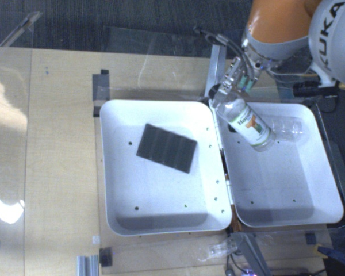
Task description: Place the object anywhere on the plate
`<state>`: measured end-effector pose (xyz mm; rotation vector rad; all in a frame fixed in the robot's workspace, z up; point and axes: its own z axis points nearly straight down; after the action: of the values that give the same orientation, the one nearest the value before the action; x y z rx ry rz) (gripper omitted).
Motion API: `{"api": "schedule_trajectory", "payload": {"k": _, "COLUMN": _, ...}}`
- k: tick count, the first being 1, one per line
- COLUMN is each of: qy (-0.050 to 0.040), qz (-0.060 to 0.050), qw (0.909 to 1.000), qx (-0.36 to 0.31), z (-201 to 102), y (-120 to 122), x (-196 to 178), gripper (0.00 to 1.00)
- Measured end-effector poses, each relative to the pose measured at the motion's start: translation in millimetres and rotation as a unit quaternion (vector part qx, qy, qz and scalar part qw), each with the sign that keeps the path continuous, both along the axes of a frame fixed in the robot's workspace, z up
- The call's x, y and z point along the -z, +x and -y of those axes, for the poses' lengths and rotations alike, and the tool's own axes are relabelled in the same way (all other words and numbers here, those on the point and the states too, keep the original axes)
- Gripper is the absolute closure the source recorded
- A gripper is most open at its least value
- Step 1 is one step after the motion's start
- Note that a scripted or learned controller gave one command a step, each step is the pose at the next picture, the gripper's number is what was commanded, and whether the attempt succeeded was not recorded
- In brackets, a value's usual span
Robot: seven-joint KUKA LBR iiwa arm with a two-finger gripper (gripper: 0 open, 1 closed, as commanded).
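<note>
Camera view: gripper [230, 88] clamps the clear bottle [245, 122] by its cap end, tilted over the right bin [310, 206]. Held so far off-centre, it may swing or slip before reaching the dark plate [167, 148].

Pale wood bench [52, 171] fills most of view. Dark grey carpeted floor [132, 7] runs along top edge. Clear plastic sheet [11, 96] lies over bench's left part, catching bright glare patches at left and lower left. Small black brackets [102, 85] sit on bench. Light even, soft shadows.
</note>
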<state>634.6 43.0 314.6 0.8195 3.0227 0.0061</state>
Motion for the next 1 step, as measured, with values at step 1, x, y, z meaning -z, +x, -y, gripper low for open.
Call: {"api": "schedule_trajectory", "payload": {"k": 1, "qy": -0.0002, "qz": -0.001, "qw": 0.9952, "qx": -0.098, "z": -66.8, "y": 12.7, "x": 9.4, "gripper": 1.00}}
